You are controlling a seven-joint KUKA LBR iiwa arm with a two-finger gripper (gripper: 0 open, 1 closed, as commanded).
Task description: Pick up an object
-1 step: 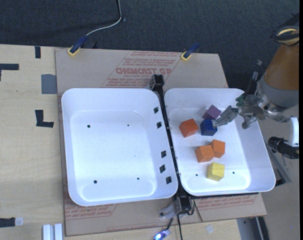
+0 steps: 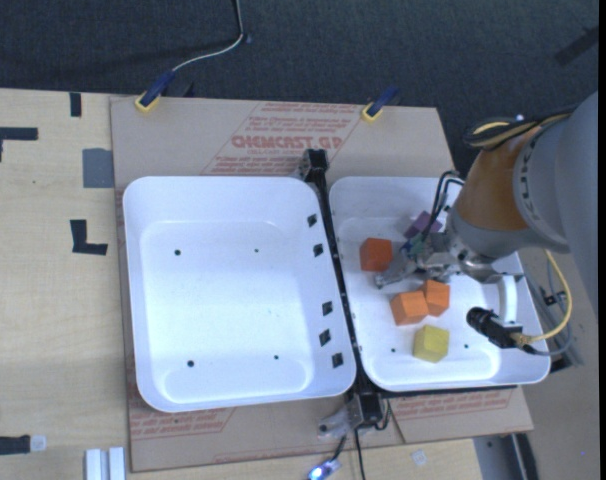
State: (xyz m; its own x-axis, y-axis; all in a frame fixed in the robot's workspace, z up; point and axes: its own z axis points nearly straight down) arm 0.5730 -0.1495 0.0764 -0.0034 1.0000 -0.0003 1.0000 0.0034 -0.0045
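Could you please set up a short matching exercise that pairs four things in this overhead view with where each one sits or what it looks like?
Things
1. yellow block
2. left bin
3. gripper
4. blue-and-yellow clamps

Descriptions
A. at the far edge of the cardboard sheet
B. nearest the near rim of the right bin
C. low among the orange blocks in the right bin
D. white, beside the bin holding the blocks

Right pairs: 1-B, 2-D, 3-C, 4-A
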